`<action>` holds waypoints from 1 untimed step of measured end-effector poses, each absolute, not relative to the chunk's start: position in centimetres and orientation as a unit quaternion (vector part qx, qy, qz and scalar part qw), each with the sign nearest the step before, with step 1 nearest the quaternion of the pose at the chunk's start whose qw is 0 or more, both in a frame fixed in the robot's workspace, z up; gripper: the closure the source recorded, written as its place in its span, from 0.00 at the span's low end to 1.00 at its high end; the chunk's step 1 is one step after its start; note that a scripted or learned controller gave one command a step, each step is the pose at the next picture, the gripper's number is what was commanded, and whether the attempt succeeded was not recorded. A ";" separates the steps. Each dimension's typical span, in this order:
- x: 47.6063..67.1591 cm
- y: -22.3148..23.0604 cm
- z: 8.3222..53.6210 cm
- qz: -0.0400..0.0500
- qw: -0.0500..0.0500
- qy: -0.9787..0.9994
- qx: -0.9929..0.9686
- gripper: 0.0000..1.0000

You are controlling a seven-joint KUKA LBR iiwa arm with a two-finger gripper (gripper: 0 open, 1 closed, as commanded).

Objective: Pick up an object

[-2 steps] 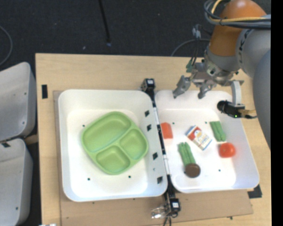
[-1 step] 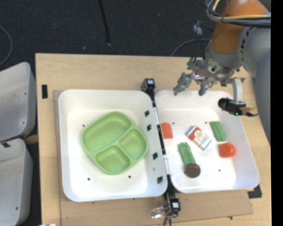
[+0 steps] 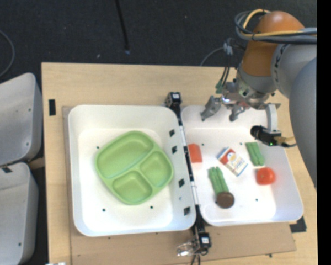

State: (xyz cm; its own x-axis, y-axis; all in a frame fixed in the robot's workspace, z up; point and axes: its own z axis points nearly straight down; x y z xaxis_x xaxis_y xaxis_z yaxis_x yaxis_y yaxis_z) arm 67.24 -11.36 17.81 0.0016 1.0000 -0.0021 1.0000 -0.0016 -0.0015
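Dark floor around a wooden bench, and your claw hovers spread open and empty over the right bin's back edge. You'd do well dropping straight onto the chunky orange block near the divider. Skip the round red ball; it'll probably roll.

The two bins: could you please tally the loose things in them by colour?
Green: 3, the divided plate, a block and a stick
Orange or red: 2, a block and a round piece
Brown: 1, a round piece
Multicoloured: 1, a small carton
Total: 7
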 end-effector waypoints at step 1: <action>67.5 -10.6 12.4 -0.002 -0.001 0.708 0.706 0.00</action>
